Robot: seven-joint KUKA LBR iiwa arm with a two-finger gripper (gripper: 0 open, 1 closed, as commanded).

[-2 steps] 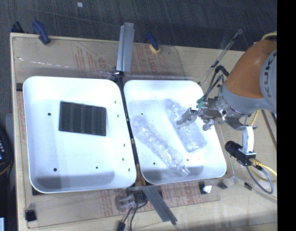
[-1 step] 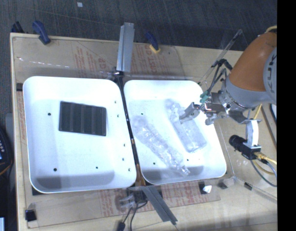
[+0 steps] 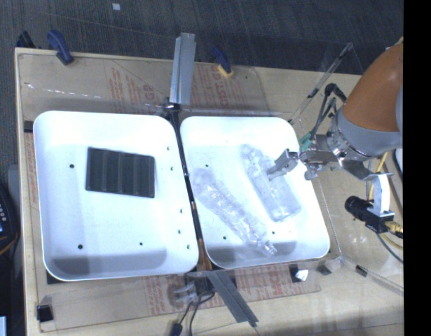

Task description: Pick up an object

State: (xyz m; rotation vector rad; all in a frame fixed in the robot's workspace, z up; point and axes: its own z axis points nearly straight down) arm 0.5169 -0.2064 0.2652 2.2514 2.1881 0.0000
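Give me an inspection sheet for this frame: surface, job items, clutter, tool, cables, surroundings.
Surface: wooden bench bearing a left bin and a right bin, side by side.
Job items: dark ribbed pad lying flat in the left bin; two clear plastic bottles in the right bin, long bottle lying diagonally, short bottle beside it to the right.
Clutter: nothing seen in the bins beyond these.
Tool: tool over the right bin's right side, at the short bottle's upper end; grip state unclear.
Cables: cables run along the arm; cable at the bench's front edge.
Surroundings: blue clamps on the back edge; dark carpet beyond.
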